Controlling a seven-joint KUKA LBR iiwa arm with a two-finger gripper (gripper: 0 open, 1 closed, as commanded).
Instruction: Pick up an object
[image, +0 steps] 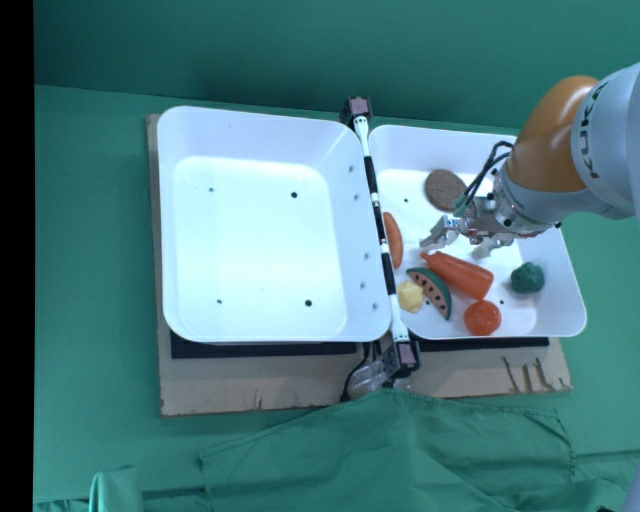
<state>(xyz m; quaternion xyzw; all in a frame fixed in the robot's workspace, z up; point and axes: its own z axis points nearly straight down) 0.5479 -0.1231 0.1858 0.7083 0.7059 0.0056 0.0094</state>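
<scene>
The arm was reached in from the right, its wrist bent low over the right bin. The gripper was held just above the carrot, beside the brown disc. Whether the jaws were wide or narrow could not be told.

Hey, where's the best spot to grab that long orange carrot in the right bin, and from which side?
Probably the carrot's thick middle, from straight above, fingers closing across its narrow width. It lies flat, slanting down toward the right, with the watermelon slice close by its left end, so the middle looks freer. The gripper is just above it.
</scene>
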